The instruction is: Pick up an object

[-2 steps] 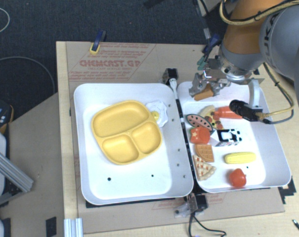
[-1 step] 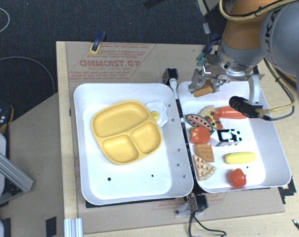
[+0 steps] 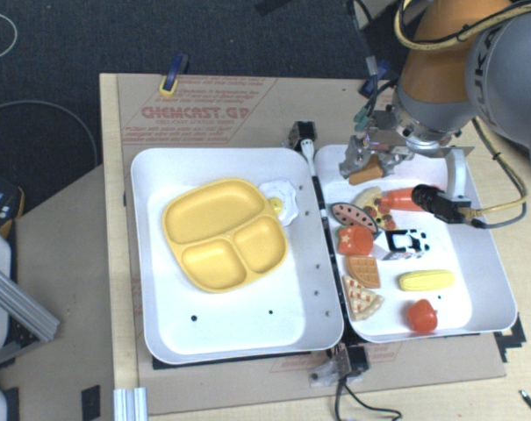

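Observation:
My gripper (image 3: 369, 156) hangs low over the far left corner of the right bin (image 3: 484, 261). A small brown piece (image 3: 365, 175) lies right under it, touching or nearly touching it; whether it is held is unclear. Just in front lie an orange carrot (image 3: 400, 200), a dark oval toy with red stripes (image 3: 339, 211) and a red tomato-like toy (image 3: 355, 239). Further forward in the same bin are a black-and-white toy (image 3: 407, 244), a waffle (image 3: 363, 270), a pizza slice (image 3: 362, 303), a yellow corn cob (image 3: 425, 280) and a red ball-shaped fruit (image 3: 422, 316).
The left bin (image 3: 151, 261) holds a yellow divided plate (image 3: 223, 233) and a fried egg toy (image 3: 280, 200) at its far right side. A black clip (image 3: 302, 134) sits at the far end of the ridge between the bins. A cable (image 3: 484, 209) loops off the wrist.

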`<act>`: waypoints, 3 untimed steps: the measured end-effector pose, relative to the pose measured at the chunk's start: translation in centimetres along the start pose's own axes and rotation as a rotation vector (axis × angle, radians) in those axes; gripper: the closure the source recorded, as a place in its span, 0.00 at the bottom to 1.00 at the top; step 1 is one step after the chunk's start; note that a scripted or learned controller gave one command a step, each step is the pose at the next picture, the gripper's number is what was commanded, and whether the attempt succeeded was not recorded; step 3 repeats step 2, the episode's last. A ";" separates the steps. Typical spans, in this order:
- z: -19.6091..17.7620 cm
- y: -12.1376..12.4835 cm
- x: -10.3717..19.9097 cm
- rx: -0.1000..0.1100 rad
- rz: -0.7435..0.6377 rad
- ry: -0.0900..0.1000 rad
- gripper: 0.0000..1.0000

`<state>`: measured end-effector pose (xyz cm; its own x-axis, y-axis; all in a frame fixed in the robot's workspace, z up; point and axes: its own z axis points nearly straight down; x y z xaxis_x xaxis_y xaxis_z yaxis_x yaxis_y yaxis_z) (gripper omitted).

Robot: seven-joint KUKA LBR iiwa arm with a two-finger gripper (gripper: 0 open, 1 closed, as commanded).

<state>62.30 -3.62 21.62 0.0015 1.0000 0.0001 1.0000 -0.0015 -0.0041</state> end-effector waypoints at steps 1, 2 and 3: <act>-1.2 0.0 -0.4 -0.007 -0.001 0.000 1.00; -1.9 0.8 0.6 -0.007 -0.003 0.000 1.00; -1.9 0.8 0.6 -0.007 -0.003 0.000 1.00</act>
